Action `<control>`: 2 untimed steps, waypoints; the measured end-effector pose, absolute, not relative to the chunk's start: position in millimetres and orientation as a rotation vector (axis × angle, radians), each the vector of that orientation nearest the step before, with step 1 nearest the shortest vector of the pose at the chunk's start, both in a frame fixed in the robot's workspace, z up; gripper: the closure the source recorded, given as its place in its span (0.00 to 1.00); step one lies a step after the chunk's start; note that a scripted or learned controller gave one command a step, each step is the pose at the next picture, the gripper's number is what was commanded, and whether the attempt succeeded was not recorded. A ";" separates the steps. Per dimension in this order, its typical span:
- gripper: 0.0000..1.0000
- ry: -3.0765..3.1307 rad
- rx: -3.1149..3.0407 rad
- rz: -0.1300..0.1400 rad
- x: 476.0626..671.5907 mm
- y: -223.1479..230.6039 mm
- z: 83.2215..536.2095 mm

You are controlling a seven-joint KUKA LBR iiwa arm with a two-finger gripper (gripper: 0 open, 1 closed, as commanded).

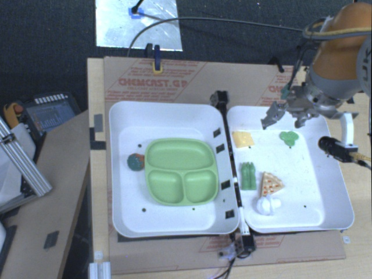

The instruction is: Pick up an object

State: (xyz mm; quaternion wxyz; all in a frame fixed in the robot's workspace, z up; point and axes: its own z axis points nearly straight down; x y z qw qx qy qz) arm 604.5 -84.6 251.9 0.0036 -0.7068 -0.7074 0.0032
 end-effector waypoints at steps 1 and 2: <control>0.00 -2.225 -2.219 -0.001 606.6 -84.4 258.1; 0.00 -2.222 -2.220 0.002 612.8 -88.4 198.8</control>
